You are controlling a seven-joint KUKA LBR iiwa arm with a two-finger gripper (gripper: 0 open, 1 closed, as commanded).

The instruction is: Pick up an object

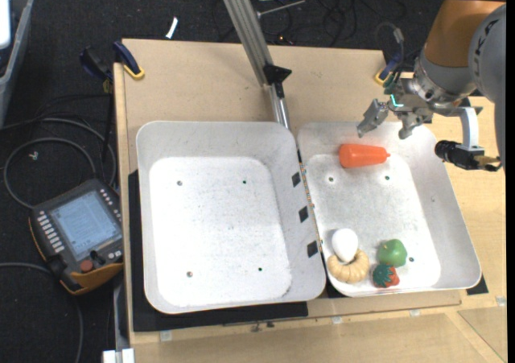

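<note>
camera view has our gripper (pixel 389 118) spread open, gripping nothing, the orange carrot (pixel 364 155) lying just below the jaws in the right bin (pixel 451 216). we reckon we're in the approach step; next we need to drop straight down and close on it.

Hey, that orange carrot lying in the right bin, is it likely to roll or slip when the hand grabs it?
The carrot looks rounded and tapered, lying on its side, so a nudge may roll it in an arc. Its surface looks smooth, probably plastic, so it could slip. The hand hovers just above it.

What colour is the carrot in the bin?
Orange; the carrot shows best in the camera view.
</note>
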